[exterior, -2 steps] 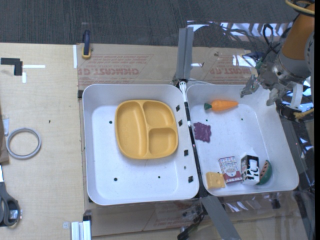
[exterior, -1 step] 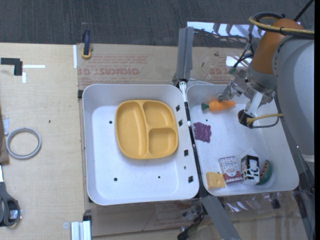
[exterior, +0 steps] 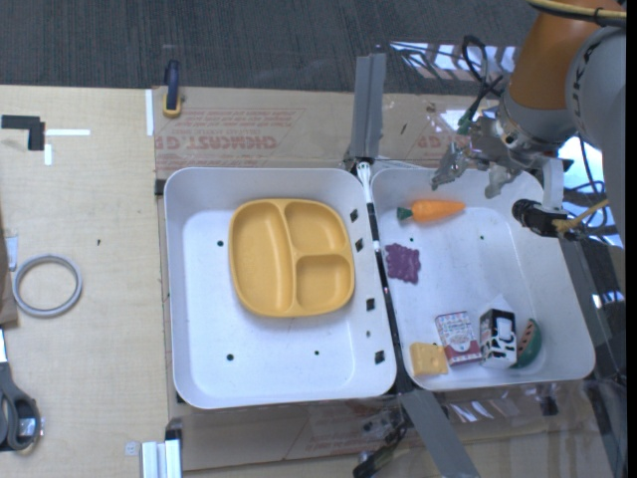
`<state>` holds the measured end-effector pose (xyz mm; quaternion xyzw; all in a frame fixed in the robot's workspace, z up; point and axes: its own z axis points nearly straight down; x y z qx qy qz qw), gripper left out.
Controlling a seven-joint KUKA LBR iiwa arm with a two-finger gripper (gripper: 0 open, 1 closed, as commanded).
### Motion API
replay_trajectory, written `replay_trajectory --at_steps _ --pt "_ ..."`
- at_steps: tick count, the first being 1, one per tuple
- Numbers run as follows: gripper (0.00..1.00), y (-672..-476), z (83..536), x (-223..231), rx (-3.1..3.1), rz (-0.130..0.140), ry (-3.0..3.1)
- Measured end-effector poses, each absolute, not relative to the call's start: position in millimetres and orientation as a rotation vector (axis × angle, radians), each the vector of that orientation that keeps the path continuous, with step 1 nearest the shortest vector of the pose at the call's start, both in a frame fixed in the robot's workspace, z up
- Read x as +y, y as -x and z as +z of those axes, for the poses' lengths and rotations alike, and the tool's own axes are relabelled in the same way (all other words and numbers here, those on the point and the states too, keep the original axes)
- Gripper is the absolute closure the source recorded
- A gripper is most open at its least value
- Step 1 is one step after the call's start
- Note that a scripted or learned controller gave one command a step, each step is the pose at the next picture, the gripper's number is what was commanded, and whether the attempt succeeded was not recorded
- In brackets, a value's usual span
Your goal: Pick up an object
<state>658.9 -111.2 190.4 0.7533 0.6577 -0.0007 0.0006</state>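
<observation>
Orange carrot [exterior: 436, 209] lies just below my open, empty tool [exterior: 473, 170]; I'm approaching, next I descend and close.

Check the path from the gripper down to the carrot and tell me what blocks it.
Nothing visible blocks it. The gripper hangs over the right bin's far edge, and the carrot lies just below it on bare bin floor, apart from the purple grapes.

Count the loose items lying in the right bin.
6: carrot at the far side, purple grapes mid-left, then cheese wedge, red carton, black-and-white carton and watermelon slice along the near edge.
</observation>
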Motion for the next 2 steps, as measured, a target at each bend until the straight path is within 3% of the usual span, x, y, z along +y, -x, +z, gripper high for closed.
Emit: replay_trajectory --at_steps 1,2 --pt "0.0 -658.0 152 -110 1.226 -0.008 -2.893" --pt "0.0 -579.6 91 -113 1.421 -0.006 -2.805"
